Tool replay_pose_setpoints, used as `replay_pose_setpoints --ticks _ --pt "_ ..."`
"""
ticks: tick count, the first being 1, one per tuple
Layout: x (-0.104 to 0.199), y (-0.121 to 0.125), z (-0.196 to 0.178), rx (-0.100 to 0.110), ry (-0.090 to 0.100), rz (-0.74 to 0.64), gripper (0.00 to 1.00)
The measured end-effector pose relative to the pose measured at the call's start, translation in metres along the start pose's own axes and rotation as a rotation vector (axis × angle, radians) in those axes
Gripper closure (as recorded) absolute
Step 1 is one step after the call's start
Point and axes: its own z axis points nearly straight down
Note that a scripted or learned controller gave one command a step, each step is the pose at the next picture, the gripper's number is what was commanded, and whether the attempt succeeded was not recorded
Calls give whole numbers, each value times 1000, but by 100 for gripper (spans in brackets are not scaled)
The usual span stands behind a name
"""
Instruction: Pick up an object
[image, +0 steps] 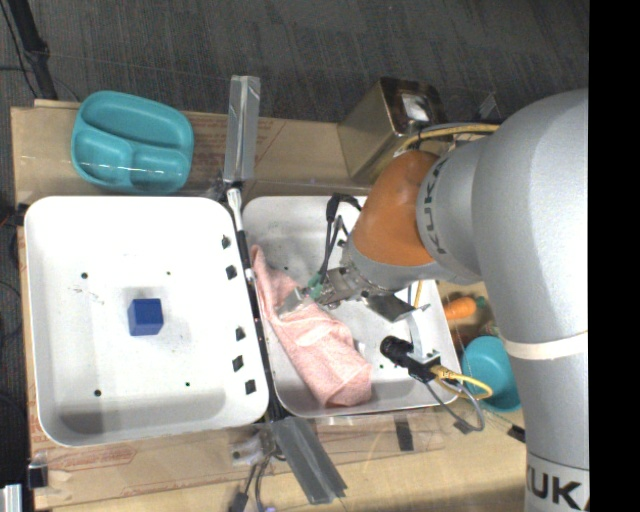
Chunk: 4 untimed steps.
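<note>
A pink cloth (318, 345) lies crumpled along the left side of the right bin (290, 215), running from the upper left wall down to the front. My gripper (300, 297) is low in that bin, its metal fingers pressed onto the cloth's upper part; whether they pinch the fabric is unclear. A small blue cube (146, 316) sits alone in the middle of the left bin (60, 230), far from the gripper. Something green shows just right of the fingers, mostly hidden by the wrist.
A teal divided tray (132, 141) rests on the bench behind the left bin. An orange object (460, 308) and a teal bowl (490, 368) lie beyond the right bin's right edge. The arm's bulk covers the right bin's right half.
</note>
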Motion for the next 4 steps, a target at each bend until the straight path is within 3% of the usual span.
replay_pose_setpoints --ticks 1,2,3,4 --pt "-17 39 9 0 -1 58 0" --pt "-23 -9 9 -1 -1 40 0" --pt "-30 -27 9 -2 0 38 0" --pt "-30 -25 -1 -4 0 33 100"
